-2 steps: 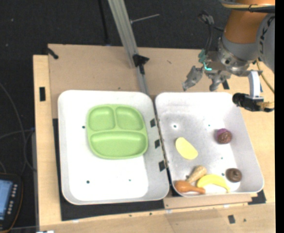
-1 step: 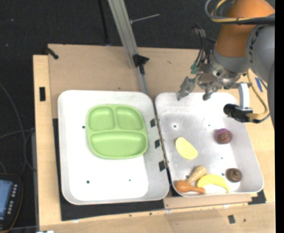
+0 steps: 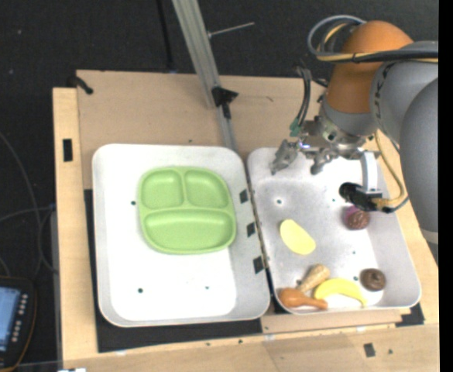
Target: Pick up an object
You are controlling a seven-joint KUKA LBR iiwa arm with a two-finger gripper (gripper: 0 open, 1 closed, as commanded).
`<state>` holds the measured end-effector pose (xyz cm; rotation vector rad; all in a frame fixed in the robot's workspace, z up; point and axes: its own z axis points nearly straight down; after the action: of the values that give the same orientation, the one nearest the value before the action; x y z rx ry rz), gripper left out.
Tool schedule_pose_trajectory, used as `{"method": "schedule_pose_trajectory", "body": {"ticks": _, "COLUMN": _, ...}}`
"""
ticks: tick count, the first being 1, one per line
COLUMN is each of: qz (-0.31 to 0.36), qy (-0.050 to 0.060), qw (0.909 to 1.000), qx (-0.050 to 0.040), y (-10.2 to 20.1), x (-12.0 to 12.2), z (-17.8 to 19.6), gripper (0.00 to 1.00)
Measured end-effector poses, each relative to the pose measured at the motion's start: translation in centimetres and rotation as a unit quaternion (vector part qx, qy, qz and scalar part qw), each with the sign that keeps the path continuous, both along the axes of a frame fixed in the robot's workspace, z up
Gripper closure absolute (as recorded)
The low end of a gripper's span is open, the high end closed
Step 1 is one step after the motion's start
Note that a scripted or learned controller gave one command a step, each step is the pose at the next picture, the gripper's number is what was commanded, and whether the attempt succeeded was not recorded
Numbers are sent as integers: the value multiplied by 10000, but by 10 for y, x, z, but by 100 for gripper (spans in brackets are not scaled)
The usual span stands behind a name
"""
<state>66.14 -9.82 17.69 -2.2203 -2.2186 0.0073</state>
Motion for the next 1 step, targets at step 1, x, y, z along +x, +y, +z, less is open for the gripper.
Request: {"method": "schedule_pose_trajectory", "body": {"ticks": 1, "qz": -8, "qy": -12, "qw": 10000, "qx": -1, "y": 2, "x": -5, "z": -44, "gripper": 0}}
